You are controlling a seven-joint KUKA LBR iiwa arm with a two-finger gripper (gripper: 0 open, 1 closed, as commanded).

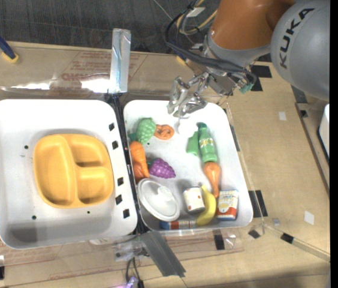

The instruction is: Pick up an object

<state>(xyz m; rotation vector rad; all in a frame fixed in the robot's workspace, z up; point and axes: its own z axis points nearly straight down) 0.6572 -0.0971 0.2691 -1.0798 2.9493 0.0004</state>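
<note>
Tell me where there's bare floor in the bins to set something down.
Left bin: bare strip all around the yellow tray. Right bin: small patch between grapes and green bottle; its near end is crowded.

A yellow divided tray [73, 168] sits in the left white bin [4, 125]. The right white bin [236, 161] holds a green bottle [204, 143], two orange carrots [138, 159], purple grapes [163, 169], a yellow banana [208, 207] and a white lidded pot [159, 200]. The desk [277, 155] is tan.
</note>
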